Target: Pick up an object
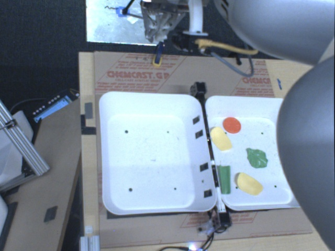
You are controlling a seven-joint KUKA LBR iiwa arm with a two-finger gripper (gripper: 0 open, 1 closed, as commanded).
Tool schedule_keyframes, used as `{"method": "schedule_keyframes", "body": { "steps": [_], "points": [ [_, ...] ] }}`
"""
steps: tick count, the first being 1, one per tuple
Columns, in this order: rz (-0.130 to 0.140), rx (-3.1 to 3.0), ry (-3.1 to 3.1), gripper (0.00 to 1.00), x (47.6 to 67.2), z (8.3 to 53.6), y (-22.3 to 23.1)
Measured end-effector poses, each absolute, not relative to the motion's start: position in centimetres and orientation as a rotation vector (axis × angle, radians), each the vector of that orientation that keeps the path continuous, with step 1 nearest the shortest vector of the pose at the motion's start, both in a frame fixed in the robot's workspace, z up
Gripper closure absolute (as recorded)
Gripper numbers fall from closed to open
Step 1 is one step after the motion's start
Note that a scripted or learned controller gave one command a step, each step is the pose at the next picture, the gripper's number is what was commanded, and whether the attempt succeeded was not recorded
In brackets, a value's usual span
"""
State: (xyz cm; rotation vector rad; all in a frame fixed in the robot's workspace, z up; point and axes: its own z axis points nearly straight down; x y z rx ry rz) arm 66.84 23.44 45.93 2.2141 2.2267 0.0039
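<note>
Bench surroundings around the two white bins

A brown cardboard sheet [137, 73] printed with red "CHEMCAST" lettering lies under both bins, its far edge running below a shiny metal plate [112, 12] at the top of the view. A blue-and-black strip-shaped device [52, 106] rests at a slant to the left of the cardboard, near an aluminium extrusion rail [21, 143] that runs diagonally at the left edge. Black clips [199, 89] sit along the seam between the bins.
</note>
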Motion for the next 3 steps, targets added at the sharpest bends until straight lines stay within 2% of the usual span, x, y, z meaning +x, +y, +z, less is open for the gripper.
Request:
{"method": "schedule_keyframes", "body": {
  "steps": [1, 2, 3],
  "points": [
    [0.005, 2.213, 2.227, 1.0, 66.8, 47.5, 23.4],
    [-0.001, 2.224, 2.219, 1.0, 66.9, 46.0, 18.6],
    [0.005, 2.217, 2.224, 1.0, 66.9, 47.2, 20.0]
  ]
}}
